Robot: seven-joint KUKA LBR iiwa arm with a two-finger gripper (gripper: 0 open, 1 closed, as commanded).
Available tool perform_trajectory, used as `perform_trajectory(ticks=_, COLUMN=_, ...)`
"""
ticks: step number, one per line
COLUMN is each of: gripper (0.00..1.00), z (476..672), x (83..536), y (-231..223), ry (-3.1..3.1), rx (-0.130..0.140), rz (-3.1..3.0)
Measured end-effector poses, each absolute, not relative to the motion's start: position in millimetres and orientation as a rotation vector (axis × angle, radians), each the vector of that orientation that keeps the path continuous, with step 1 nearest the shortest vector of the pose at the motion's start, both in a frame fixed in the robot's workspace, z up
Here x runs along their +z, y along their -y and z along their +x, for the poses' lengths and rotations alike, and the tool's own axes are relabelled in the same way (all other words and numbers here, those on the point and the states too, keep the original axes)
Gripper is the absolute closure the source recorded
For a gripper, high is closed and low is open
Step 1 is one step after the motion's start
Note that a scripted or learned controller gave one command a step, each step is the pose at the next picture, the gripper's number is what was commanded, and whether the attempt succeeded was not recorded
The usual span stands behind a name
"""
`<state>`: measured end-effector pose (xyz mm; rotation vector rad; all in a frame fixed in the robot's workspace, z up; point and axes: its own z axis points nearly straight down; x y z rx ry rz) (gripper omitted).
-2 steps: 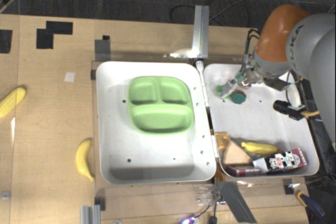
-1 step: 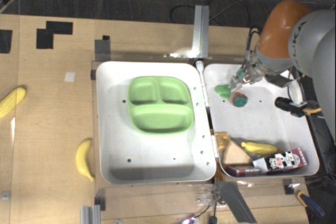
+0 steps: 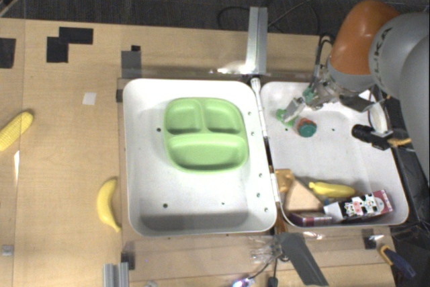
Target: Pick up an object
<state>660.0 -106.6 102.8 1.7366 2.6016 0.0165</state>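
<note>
While the gripper [image 3: 290, 111] hovers, fingers' state indiscernible, a small teal-and-red object [image 3: 306, 128] lies just beside it in the right bin [image 3: 342, 151].

robot lab | wooden bench [image 3: 60, 212], two white bins [image 3: 134, 144], grey carpet, loose cables, toy food
</note>
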Motion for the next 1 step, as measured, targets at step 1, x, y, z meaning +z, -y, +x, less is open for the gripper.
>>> perform_trajectory(ticks=1, gripper=1.00, z=662.7, x=116.2, y=105.8, ry=-2.596, rx=0.025, rz=1.731)
